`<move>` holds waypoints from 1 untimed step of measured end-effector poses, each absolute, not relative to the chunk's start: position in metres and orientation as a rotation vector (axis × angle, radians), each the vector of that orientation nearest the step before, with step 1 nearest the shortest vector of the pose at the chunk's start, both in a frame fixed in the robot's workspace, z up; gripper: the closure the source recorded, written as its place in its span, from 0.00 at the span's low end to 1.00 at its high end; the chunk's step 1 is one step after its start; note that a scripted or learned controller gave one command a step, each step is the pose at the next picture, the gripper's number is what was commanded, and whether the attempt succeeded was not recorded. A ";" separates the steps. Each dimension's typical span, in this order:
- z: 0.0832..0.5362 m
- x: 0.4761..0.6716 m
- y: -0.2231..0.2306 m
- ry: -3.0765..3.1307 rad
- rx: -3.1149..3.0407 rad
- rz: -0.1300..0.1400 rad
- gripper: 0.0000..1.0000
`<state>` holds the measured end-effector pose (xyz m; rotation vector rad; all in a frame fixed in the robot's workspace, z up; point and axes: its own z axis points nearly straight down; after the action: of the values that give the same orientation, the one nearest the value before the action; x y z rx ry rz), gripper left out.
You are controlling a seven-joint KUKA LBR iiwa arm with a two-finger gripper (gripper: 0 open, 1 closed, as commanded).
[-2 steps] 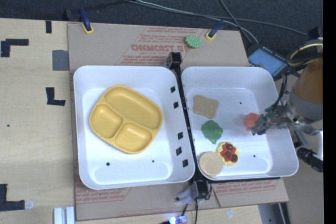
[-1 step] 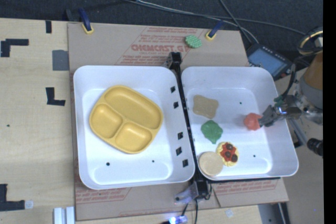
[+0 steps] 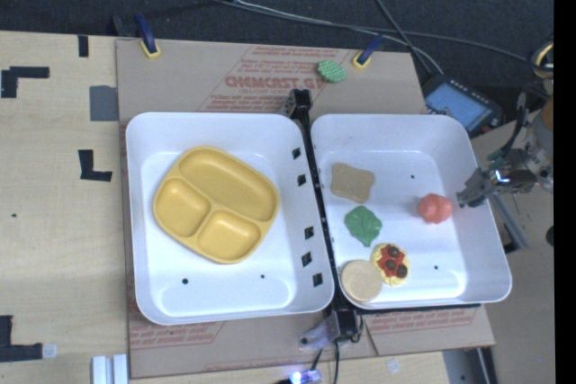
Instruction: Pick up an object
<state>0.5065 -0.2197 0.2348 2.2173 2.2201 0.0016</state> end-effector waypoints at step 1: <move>0.256 0.507 -0.219 2.222 2.218 0.000 1.00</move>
<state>0.5073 -0.2195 0.2561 2.2183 2.2222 0.0004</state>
